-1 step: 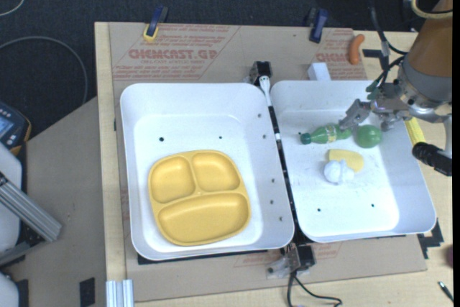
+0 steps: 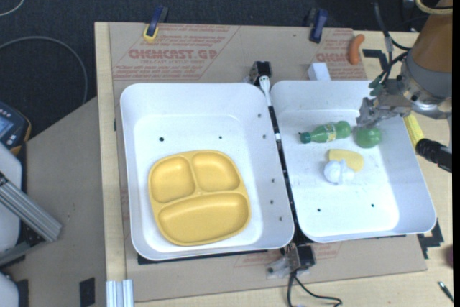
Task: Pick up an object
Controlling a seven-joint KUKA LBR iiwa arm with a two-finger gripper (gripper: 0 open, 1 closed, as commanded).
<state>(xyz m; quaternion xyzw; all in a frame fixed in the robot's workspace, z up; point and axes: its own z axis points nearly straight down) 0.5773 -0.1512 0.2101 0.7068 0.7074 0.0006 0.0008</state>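
The right bin (image 2: pixel 381 216) holds a green bottle with a yellow label (image 2: pixel 325 133), a round green object (image 2: pixel 368 137), a yellow piece (image 2: pixel 346 158) and a small white object (image 2: pixel 333 172). My gripper (image 2: pixel 373 115) hangs at the bin's upper right, just above the round green object and right of the bottle's end. The fingers point down toward the green object, and nothing is lifted between them.
The left bin (image 2: pixel 144 111) carries a yellow three-compartment tray (image 2: pixel 199 196). Blue and yellow clamps (image 2: pixel 152 24) (image 2: pixel 317 24) sit on the cardboard behind the bins. An orange object (image 2: pixel 354 49) lies beyond the right bin. A yellow tool (image 2: pixel 415 131) lies along the right bin's rim.
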